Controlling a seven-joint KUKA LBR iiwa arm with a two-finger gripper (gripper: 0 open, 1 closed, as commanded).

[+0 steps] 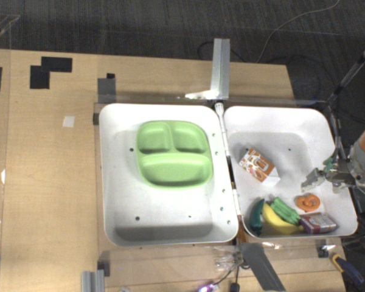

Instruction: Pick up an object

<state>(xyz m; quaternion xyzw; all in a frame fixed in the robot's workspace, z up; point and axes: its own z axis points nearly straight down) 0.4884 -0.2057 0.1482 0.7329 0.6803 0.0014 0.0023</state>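
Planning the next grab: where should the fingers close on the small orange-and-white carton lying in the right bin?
Probably across the short sides of the small orange-and-white carton, coming straight down from above. It lies flat and skewed on the floor of the right white bin, apart from the toy pile nearer the front, so there is room around it. The gripper would need turning to match the skew.

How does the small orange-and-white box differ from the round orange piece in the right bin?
The orange-and-white box is rectangular, printed, and lies alone near the bin's middle. The round orange piece is disc-shaped, plain orange, smaller, and sits beside the purple packet near the end effector. Both lie flat in the right bin.
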